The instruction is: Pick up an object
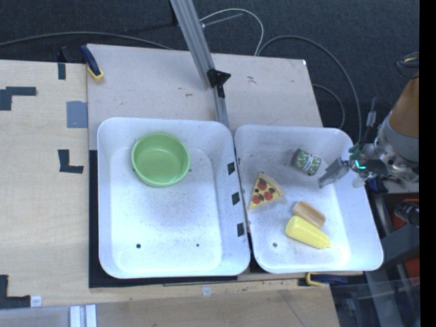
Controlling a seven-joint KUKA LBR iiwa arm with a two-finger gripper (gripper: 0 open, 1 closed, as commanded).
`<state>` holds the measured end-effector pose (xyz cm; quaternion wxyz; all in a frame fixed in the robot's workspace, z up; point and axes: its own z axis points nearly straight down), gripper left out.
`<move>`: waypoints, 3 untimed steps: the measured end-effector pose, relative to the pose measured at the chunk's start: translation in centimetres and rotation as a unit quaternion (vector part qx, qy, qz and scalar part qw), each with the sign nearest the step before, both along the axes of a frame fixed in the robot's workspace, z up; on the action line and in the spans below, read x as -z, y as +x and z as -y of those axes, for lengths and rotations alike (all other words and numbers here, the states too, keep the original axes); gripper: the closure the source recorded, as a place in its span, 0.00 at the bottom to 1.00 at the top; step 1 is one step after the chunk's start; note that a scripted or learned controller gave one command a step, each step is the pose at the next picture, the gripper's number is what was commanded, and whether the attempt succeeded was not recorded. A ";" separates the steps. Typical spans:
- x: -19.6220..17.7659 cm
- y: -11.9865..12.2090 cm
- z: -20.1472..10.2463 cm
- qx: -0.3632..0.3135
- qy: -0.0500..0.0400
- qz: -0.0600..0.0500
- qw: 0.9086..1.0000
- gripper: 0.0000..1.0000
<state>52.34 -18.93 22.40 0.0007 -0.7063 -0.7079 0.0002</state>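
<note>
Now look to the right bin [354, 247]: your gripper [334, 174] hangs over its right rim, grey fingers slanting down and leftward, nothing between them, though you cannot tell from this angle whether they stand apart or together. Nearest is the small green can [306, 161], lying on its side just left of the fingertips near the bin's far edge, a hard, round, labelled cylinder likely to roll. Toward the near edge lie a glossy yellow toy [307, 232] and a tan bun-like piece [308, 214] touching it, both long axes running from upper left to lower right. A flat pizza slice [264, 191] sits by the left wall. A smooth green plastic bowl [161, 159] occupies the left bin [116, 251].
</note>
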 end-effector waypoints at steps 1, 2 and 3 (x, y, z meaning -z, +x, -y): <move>4.3 -0.2 -0.1 0.001 0.000 -0.002 1.000 0.00; 10.6 -0.7 0.3 0.001 0.001 -0.004 1.000 0.00; 13.0 -0.3 0.2 0.000 0.002 0.003 1.000 0.00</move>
